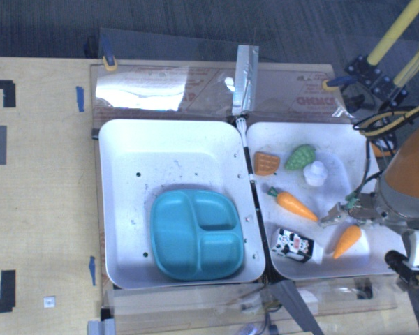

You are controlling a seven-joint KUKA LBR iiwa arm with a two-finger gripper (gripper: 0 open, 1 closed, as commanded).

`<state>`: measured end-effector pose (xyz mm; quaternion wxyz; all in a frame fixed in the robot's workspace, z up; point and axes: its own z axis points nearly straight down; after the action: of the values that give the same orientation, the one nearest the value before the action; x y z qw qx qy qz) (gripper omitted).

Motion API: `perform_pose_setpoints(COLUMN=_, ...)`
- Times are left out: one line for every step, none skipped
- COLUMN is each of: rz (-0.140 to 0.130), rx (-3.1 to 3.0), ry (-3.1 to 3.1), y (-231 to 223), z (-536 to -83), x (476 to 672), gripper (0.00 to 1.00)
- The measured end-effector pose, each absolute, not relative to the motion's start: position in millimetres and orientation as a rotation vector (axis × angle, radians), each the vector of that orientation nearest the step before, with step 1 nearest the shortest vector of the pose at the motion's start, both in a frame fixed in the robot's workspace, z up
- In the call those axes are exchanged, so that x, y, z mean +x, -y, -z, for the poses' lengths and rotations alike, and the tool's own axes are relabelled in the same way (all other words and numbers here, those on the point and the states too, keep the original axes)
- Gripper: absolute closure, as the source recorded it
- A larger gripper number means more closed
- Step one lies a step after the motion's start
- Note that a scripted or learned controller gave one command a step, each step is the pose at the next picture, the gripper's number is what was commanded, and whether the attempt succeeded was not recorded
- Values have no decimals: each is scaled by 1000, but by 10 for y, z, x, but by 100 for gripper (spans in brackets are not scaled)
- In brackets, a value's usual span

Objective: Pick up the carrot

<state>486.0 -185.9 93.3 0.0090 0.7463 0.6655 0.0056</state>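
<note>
**Carrot pick: scene as logged**

Noted a dark, fine-ribbed carpet floor (195,5) behind the rig. Recorded a pale plywood bench (42,208), matte, with black corner marks and bits of blue tape. Saw a glossy clear plastic sheet (160,89) along the back, throwing white glare.

Logged two shallow white bins side by side, both with rounded corners and smooth walls: left bin (126,159) and right bin (335,135). Found in the left bin a teal plate (195,243), smooth, rounded-rectangular, split into three compartments.

Observed the arm (408,180) entering over the right bin from the right, grey with an orange band and trailing black cables. Placed the gripper (333,217) low over the right bin's middle, just beside the carrot's tapered end. Could not tell whether released or clenched; saw nothing gripped.

Located the carrot (295,206) flat on the right bin's floor, left of centre, lying diagonally with its green top toward the upper left, glossy orange. Also logged, in the same bin:
- a black-and-white patterned carton (295,245), near the front wall
- an orange cone (347,241), below the gripper
- a bumpy green piece (300,157)
- a ridged orange wedge (267,163)
- a small white lump (315,174)
</note>
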Motion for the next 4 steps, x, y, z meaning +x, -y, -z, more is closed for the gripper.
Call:
perform_pose_setpoints(rz=-19, rx=2334, ry=-2078, y=1871, z=-929, x=4860, gripper=0)
perform_pose_setpoints(rz=-11, rx=2342, ry=-2088, y=1239, z=-870, x=4976, gripper=0)
perform_pose_setpoints(rz=-7, rx=2269, ry=-2164, y=937, z=-872, x=5337, gripper=0)
perform_pose_setpoints(rz=-9, rx=2254, ry=-2184, y=391, z=-1870, x=5089, gripper=0)
